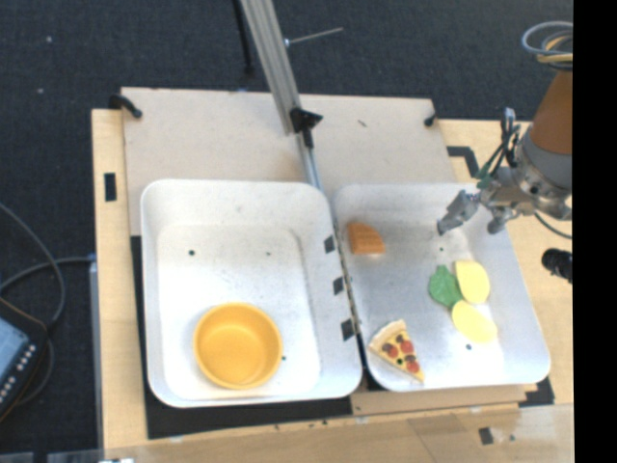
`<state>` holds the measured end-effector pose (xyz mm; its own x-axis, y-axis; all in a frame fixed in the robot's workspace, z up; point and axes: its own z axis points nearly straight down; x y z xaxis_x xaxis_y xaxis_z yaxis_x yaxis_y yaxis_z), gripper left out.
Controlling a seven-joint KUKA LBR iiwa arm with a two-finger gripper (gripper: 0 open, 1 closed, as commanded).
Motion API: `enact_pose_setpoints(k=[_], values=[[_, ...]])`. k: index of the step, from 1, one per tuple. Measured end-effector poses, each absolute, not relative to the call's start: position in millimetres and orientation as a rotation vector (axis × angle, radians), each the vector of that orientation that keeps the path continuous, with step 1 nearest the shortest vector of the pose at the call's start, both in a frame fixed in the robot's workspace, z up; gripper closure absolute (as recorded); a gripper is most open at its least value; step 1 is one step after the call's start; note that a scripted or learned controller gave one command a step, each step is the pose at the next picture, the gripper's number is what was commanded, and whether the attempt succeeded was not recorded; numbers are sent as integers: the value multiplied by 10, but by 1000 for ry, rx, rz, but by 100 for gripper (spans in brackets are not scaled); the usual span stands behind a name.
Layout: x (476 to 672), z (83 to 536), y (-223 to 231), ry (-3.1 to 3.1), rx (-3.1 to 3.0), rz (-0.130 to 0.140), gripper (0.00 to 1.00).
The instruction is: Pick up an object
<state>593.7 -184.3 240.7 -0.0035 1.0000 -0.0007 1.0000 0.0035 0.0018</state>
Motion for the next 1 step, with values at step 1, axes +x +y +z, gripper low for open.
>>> enact_pose_setpoints(k=[1], values=[[5937, 2407, -1843, 2224, 2216, 1, 0]])
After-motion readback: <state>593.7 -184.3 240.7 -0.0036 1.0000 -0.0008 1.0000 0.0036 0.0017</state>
